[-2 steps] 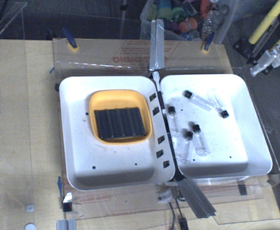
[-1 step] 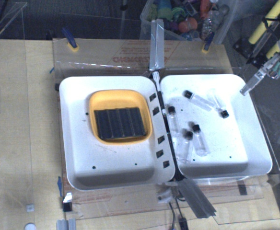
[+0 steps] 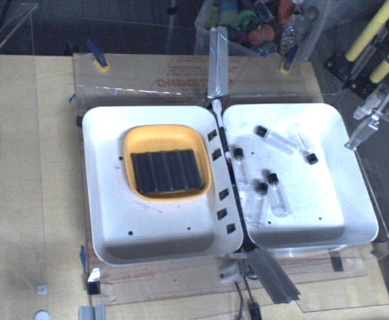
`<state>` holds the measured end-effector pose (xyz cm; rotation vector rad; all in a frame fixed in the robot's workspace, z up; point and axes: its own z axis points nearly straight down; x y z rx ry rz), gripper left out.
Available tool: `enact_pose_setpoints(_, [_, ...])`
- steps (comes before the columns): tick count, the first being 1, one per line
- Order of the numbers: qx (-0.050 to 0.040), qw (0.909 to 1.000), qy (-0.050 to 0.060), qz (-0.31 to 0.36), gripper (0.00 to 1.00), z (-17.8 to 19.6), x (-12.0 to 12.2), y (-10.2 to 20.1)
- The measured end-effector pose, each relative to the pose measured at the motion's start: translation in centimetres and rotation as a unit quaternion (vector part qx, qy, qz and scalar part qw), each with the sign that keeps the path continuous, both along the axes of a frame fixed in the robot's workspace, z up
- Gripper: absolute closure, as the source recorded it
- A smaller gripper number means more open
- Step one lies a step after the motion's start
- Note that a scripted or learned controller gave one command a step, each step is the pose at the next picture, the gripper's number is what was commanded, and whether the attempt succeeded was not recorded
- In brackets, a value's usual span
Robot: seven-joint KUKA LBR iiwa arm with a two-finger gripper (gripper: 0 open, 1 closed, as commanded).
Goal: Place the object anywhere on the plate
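Pincer (image 3: 374, 115) hangs at the right edge.
Its spread can't be told; clear vials (image 3: 274, 195) blur against the right bin (image 3: 328, 229).

Gripper (image 3: 374, 122) cut off by right edge, arm mostly out of frame; clear vials (image 3: 274, 141) in right bin (image 3: 328, 225) too faint to count.

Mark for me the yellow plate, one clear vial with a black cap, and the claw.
yellow plate (image 3: 133, 141): camera view, bare left rim.
clear vial (image 3: 275, 141): camera view, mid-body, right bin.
claw (image 3: 358, 136): camera view, lower tip, right edge.
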<state>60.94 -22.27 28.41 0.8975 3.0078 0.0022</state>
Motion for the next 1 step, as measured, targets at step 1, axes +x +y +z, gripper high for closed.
enact_pose_setpoints(1, [0.0, 0.9999, 0.0, 0.014, 0.0, 1.13, -1.21, 0.13])
